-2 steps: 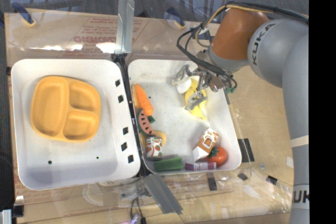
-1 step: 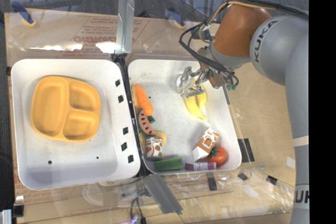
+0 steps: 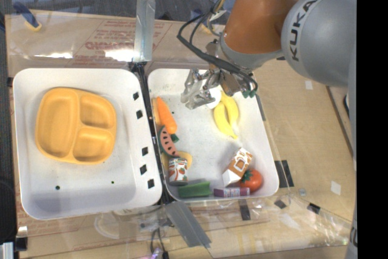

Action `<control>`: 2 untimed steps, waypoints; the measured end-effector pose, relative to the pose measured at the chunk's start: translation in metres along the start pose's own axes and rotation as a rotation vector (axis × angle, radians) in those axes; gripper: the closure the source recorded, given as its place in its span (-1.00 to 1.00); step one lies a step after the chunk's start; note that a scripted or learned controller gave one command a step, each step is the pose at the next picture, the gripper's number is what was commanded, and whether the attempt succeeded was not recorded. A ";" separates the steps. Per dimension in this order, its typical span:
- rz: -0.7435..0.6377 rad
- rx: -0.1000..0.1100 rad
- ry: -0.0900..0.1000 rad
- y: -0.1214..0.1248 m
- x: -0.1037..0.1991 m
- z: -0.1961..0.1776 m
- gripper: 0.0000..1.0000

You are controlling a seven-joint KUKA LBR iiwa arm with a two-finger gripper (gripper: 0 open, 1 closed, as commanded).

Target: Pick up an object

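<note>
Gripper (image 3: 200,91): we see it hanging over the upper middle of the right bin (image 3: 271,158), metal fingers pointing down toward the bin floor. Nothing sits between them; whether they are spread or closed we cannot tell from this slant.
Arm: grey link with orange band enters from the upper right of the frame, cables looping over the wrist.
Nearest candidate: banana (image 3: 227,116), just right of and below the gripper in the frame, close beside it but apart.
Banana axis: long axis runs roughly top to bottom of the frame, slightly curved.
Second candidate: carrot (image 3: 165,116), left of and below the gripper, along the bin's left wall, axis slanting down to the right.
Other contents: small carton (image 3: 237,165) and tomato (image 3: 253,180) at lower right; a can (image 3: 177,170) at lower left.
Left bin (image 3: 27,191): holds a yellow divided plate (image 3: 76,125).
Judgement: we reckon the banana is the shorter reach, a small shift right and down, closing across its narrow width.
</note>
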State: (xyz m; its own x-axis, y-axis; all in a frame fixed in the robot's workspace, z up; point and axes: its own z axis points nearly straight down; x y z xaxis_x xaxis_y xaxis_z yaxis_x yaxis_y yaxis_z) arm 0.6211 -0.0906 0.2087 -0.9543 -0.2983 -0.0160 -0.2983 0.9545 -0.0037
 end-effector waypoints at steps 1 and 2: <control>-0.266 -0.001 0.010 -0.058 0.003 -0.079 1.00; -0.590 -0.005 0.011 -0.126 0.000 -0.087 1.00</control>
State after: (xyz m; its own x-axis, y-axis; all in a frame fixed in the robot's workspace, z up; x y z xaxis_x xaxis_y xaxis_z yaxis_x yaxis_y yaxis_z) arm 0.6576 -0.2105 0.2961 -0.6275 -0.7786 -0.0024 -0.7786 0.6275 -0.0039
